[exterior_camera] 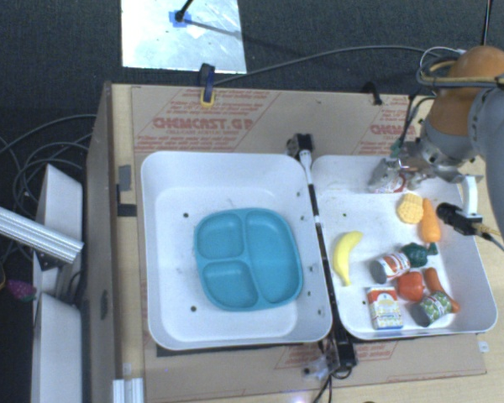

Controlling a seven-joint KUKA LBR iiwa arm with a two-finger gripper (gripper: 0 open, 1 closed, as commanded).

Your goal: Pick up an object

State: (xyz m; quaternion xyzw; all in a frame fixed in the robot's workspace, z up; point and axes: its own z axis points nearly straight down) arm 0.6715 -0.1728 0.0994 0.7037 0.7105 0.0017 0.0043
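Toy food pieces, the things to be picked, all lie in the right-hand shallow white bin, and none of them sits between the fingers of the metal two-finger gripper. That gripper hangs over the far left corner of this bin, above bare white floor; whether its fingers are spread or pressed together I cannot tell, since they blur into one pale shape. Behind it the grey arm with its orange band comes in from the right.

Nearest the gripper, though apart from it, is a round yellow corn-like piece, with an orange carrot just beside it. A yellow plastic banana lies near the bin's left wall. Toward the front sit a small red-and-white can, a dark green leafy piece, a red tomato-like piece, an orange sausage shape, a green-labelled can and a small white carton with a red top; their labels are too small to read.

The left-hand white bin holds a light blue three-compartment plate. Under both bins lies a brown cardboard sheet, printed in red letters that look like "CHEMCAST GP".
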